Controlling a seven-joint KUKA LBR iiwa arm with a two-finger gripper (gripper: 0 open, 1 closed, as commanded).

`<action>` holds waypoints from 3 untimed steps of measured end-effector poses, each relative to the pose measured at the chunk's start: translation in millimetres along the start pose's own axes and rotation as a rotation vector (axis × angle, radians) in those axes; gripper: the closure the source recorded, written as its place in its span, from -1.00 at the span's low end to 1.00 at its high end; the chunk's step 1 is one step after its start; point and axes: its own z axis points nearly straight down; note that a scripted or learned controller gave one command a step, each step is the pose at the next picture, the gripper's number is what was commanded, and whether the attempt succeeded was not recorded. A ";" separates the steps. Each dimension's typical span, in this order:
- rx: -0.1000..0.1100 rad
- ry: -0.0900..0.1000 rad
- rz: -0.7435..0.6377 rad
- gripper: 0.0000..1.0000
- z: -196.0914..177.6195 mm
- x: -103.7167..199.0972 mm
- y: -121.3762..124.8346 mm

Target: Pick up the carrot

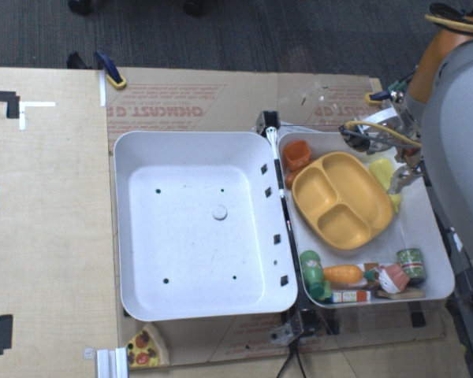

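The carrot (pixel 343 274) looks light, stiff and smooth; grasp across its middle. The tool's (pixel 402 176) opening cannot be told.

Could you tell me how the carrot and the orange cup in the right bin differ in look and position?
The carrot is long and lies flat along the near wall of the right bin; the orange cup is short and stubby, in the far left corner. The carrot is a lighter yellow-orange, the cup a deeper red-orange. The carrot sits beside a green bottle among small items; the cup sits beside the yellow divided plate. Both are orange and small.
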 end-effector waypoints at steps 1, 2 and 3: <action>0.001 0.003 -0.156 -1.00 51.3 -87.9 -33.3; 0.004 0.026 -0.006 -1.00 46.8 -111.9 -24.4; -0.004 0.005 -0.128 -1.00 50.5 -71.7 -76.0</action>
